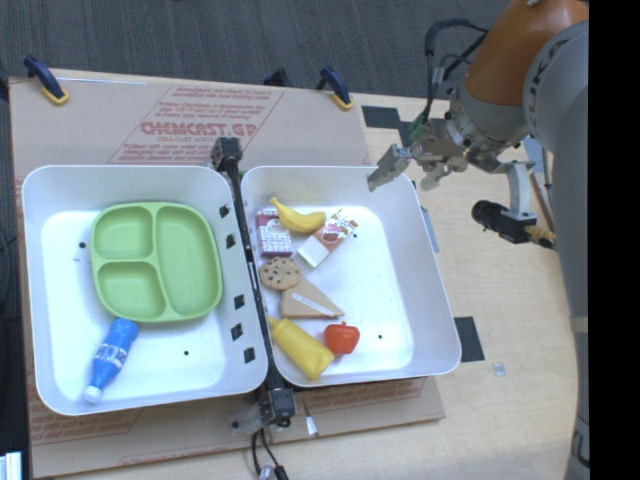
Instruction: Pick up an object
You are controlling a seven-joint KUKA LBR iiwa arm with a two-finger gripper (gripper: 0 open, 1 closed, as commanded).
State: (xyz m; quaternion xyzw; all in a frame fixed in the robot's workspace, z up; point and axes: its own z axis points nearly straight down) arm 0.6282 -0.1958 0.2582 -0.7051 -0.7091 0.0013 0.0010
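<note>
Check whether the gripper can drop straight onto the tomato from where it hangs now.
Probably yes. The tomato lies uncovered near the right bin's front edge, with the gripper above the far rim; only the yellow bottle beside it crowds one side.

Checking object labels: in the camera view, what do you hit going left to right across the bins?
Blue bottle → green divided plate → cookie → red tomato-like toy → tool, above the right bin's far right corner. The clustered items near the cookie overlap in order, so they are skipped.
</note>
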